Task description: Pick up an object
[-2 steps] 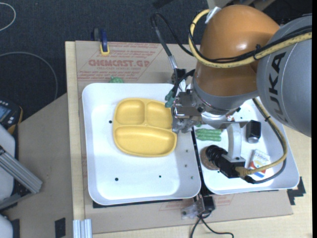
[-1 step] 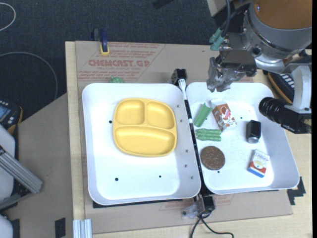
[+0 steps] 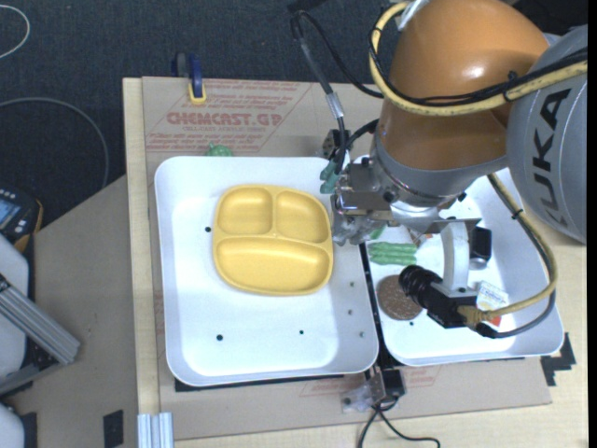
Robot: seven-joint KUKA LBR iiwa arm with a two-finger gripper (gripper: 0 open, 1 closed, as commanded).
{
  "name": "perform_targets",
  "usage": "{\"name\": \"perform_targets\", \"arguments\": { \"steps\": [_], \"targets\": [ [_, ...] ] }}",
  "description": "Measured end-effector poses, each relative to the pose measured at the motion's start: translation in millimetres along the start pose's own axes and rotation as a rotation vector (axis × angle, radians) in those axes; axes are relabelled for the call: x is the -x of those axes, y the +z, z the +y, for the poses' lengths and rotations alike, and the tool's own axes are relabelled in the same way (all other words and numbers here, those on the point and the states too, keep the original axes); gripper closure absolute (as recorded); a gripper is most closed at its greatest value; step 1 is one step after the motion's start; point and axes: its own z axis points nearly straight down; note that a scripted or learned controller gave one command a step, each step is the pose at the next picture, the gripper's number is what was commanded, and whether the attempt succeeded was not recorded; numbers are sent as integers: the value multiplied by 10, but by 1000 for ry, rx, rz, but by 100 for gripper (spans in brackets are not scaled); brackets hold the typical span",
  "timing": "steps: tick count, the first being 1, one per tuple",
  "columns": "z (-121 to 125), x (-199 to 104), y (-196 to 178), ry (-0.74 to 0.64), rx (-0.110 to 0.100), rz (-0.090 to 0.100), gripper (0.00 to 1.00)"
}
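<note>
Just beside wrist [image 3: 410,183], green strip [image 3: 392,251].

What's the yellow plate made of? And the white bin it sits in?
The yellow plate looks like plastic, smooth and slightly shiny: even colour, rounded moulded compartments. The white bin under it is probably plastic too, glossy with curved corners, though painted metal can't be ruled out.

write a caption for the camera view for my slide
KUKA arm over the right bin, above a green object and brown disc; yellow divided plate in the left bin
</note>
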Motion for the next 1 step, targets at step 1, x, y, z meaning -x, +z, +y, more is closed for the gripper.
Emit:
{"name": "perform_targets", "arguments": {
  "steps": [1],
  "targets": [
    [114, 458, 142, 5, 11, 3, 100]
  ]
}}
